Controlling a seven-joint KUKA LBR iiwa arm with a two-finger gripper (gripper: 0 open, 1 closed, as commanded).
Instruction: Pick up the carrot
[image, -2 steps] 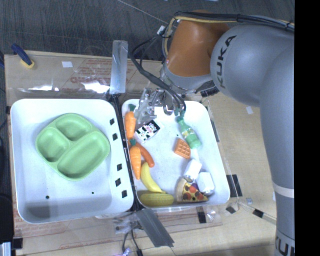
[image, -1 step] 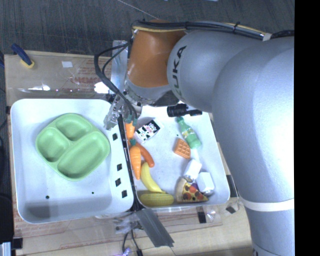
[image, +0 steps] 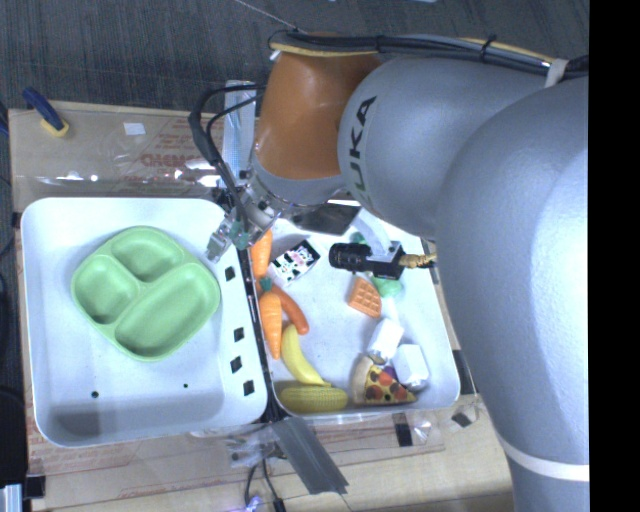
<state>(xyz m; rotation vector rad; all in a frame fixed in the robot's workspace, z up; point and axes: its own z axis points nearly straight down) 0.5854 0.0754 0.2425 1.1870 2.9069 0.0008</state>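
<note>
I see pincer (image: 236, 232) over right bin (image: 440, 340) left wall; carrot (image: 262, 254) touching beneath, long axis along wall; grip unclear.

**Hidden and cut-off parts**

The grey arm (image: 480, 200) covers the back right part of the right bin (image: 440, 345) and runs out of the right edge. The gripper (image: 238, 232) is too small and dark to read its fingers.

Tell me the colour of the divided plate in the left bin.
Light green plate, seen in the camera view.
</note>
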